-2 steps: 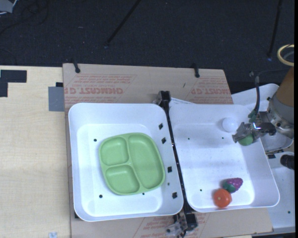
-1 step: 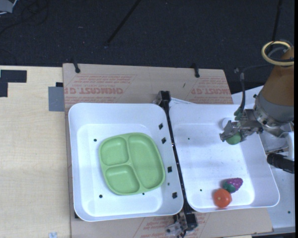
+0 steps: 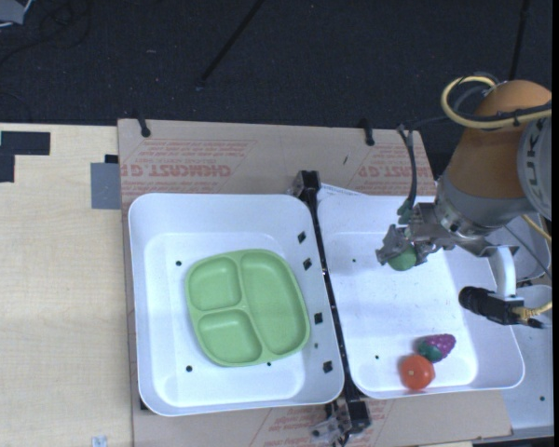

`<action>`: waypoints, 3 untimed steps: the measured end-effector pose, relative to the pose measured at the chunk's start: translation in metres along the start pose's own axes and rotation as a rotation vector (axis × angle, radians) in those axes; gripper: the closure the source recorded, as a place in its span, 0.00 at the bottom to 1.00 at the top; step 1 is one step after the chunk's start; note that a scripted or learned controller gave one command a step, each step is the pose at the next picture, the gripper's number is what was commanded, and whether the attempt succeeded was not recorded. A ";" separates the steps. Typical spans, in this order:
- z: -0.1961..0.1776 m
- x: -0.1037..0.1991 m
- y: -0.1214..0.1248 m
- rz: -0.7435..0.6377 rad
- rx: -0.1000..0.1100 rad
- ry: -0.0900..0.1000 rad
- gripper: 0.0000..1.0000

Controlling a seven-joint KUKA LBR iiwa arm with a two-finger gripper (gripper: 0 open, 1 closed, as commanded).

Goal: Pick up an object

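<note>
My gripper [image 3: 400,252] hangs over the upper middle of the right bin [image 3: 373,343]. It is shut on a small green object [image 3: 403,261], which shows between and just under the grey fingers. An orange-red round object [image 3: 415,372] lies near the bin's front right corner. Just above it lies a purple object with a green tip [image 3: 437,345]. The arm comes in from the right, its orange band above the wrist.
In the left bin [image 3: 158,250] lies a light green plate [image 3: 247,305] with three compartments. A black divider [image 3: 319,287] runs between the two bins. Bare white floor lies in the middle and left of the right bin.
</note>
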State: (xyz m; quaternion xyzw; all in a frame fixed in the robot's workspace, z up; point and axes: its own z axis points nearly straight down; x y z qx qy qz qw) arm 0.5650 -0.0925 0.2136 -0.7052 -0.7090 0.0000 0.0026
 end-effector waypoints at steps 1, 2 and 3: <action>0.005 0.046 -0.004 0.002 0.001 -0.001 1.00; -0.004 0.108 -0.007 -0.001 -0.001 -0.001 1.00; -0.017 0.165 -0.009 0.000 -0.001 -0.002 1.00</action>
